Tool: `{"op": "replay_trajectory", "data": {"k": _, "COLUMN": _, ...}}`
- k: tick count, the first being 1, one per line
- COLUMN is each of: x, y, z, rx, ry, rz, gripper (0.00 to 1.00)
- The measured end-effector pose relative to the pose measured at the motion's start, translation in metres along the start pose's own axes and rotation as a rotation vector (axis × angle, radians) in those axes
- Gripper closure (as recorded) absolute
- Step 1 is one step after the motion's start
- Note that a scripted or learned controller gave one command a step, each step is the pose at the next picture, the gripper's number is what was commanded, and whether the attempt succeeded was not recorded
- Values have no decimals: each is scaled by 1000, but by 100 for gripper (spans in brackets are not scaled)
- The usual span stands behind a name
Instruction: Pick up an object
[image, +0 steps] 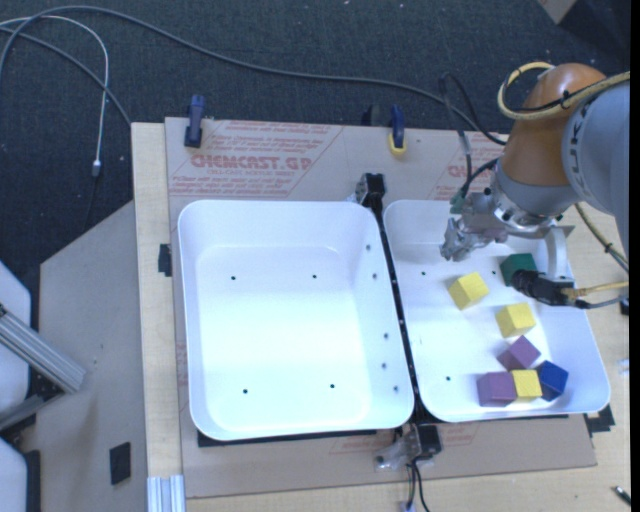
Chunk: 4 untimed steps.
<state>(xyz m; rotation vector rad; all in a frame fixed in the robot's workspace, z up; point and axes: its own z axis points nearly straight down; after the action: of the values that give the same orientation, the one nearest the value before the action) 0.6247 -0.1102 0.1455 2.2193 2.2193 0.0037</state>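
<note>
The pincer (459, 245) is seen above the right bin (432, 395), and whether it is open or closed cannot be told. Nothing is seen held. A yellow block (468, 290) lies just below it, nearest. The approach step seems in hand; next, a descent onto this block is needed.

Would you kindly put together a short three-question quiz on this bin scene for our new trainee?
1. True or false: every block lies in the right bin.
2. How many yellow blocks are there?
3. Which block lies nearest the gripper? A) blue block B) upper yellow block C) lower purple block

Key: 1 true; 2 three; 3 B.
</note>
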Motion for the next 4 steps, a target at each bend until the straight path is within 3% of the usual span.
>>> {"op": "replay_trajectory", "data": {"k": 2, "x": 1, "y": 6, "z": -88, "rx": -1, "ry": 0, "rz": 0, "gripper": 100}}
{"op": "replay_trajectory", "data": {"k": 4, "x": 111, "y": -26, "z": -71, "rx": 5, "ry": 2, "rz": -4, "gripper": 100}}
